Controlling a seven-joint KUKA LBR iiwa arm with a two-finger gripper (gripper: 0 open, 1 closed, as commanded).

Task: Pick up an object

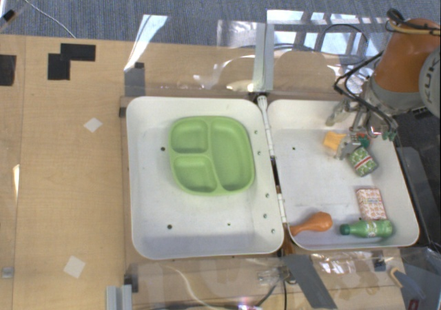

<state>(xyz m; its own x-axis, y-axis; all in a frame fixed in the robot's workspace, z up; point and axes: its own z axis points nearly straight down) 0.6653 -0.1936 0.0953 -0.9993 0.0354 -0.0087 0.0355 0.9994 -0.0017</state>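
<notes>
The right bin (310, 184) holds a small yellow block (334, 141), a green patterned can (362, 161), a pinkish carton (370, 203), a green bottle (366, 229) lying on its side and an orange gourd-shaped toy (311, 224). My gripper (353, 129) hangs low over the bin's far right part, just above and between the yellow block and the can. Whether it touches either one is unclear from this angle. Nothing is visibly lifted off the bin floor.
The left bin (148, 219) carries a light green divided plate (210, 155) at its middle. A metal divider (270, 164) runs between the bins. The arm's orange band (406, 54) and cables sit over the right bin's far right corner.
</notes>
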